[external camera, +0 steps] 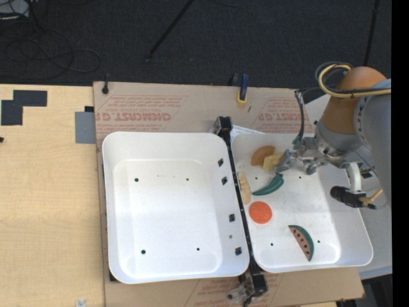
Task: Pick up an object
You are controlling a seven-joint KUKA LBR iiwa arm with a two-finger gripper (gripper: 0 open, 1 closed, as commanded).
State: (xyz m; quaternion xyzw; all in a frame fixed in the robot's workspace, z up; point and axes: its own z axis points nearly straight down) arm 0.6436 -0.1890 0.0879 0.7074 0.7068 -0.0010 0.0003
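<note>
The gripper point(285, 161) hangs low over the far part of the right bin point(348, 251), reaching in from the right, and its fingers are closed on a small pale yellow block point(273, 162). Just beside that block, toward the bin's far edge, lies a brown bread-shaped piece point(261, 154). Just on the near side of the block, a green curved pepper point(271, 185) lies on the bin floor, and a tan stick-shaped piece point(243, 187) rests along the bin's left wall. Nearer the middle of the bin sits an orange round fruit point(260, 212), and toward the near right corner lies a watermelon slice point(301, 241). The left bin point(118, 171) lies alongside, touching the right bin at the black clips point(231, 217) on their shared edge.
</note>
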